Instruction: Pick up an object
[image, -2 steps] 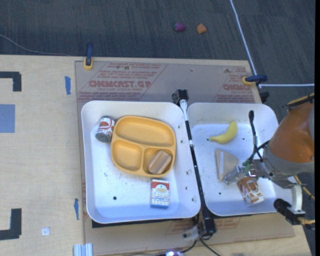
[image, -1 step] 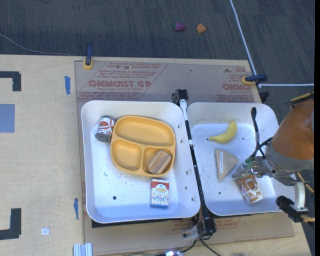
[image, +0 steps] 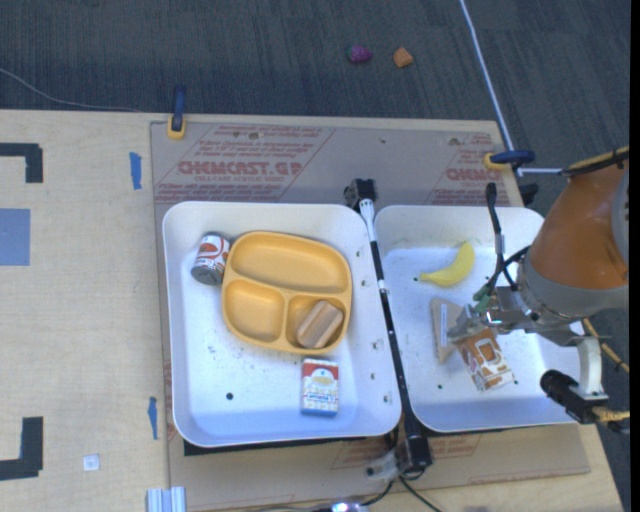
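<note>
In the right bin (image: 524, 412), my gripper (image: 476, 319) is down low, just above an orange and white packet (image: 487, 363) and beside a tan flat piece (image: 441, 331). It seems to touch the packet's upper end, but the wrist hides the contact. A yellow banana (image: 452, 266) lies further back in the same bin, apart from the gripper. The arm's orange band (image: 582, 238) hangs over the bin's right side.
The left bin (image: 190, 405) holds a yellow divided tray (image: 285, 262) with a brown bread-like piece (image: 320, 322) in its front right compartment. A can (image: 209, 258) lies on its side left of the tray. A small box (image: 320, 388) sits in front of it.
</note>
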